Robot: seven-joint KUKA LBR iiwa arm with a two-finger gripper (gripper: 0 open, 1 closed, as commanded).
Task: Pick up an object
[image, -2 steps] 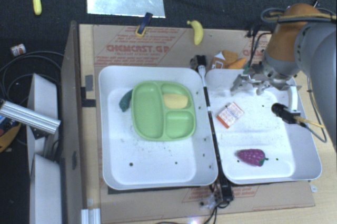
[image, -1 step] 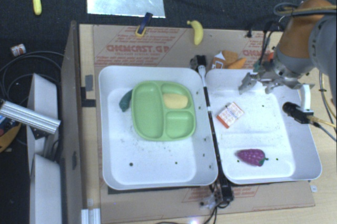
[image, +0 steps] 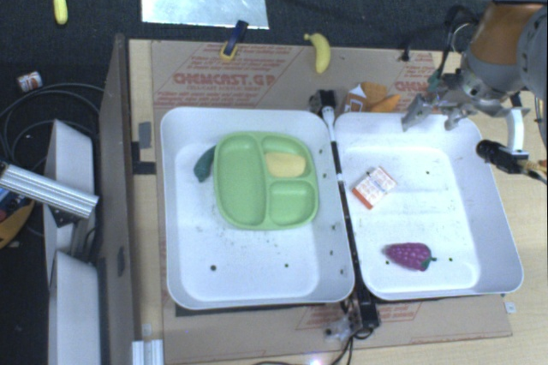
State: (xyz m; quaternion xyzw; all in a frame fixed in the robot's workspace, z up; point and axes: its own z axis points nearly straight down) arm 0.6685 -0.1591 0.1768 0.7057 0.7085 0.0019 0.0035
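My gripper (image: 431, 118) hangs over the far edge of the right bin (image: 479, 209), its two fingers spread open with nothing between them. Lower in that bin lie a small orange-and-white box (image: 374, 186) near the left wall and a purple bunch of grapes (image: 408, 255) near the front. The left bin (image: 193, 269) holds a green divided plate (image: 257, 200) with a yellow piece (image: 287, 164) in its upper right compartment. A dark green object (image: 204, 164) lies against the plate's left rim.
A yellow banana (image: 320, 52) and a blue-and-yellow clamp (image: 233, 42) rest on the cardboard behind the bins. An orange scrap (image: 378, 99) sits just behind the right bin. Black cables run along the seam between the bins and past the arm on the right.
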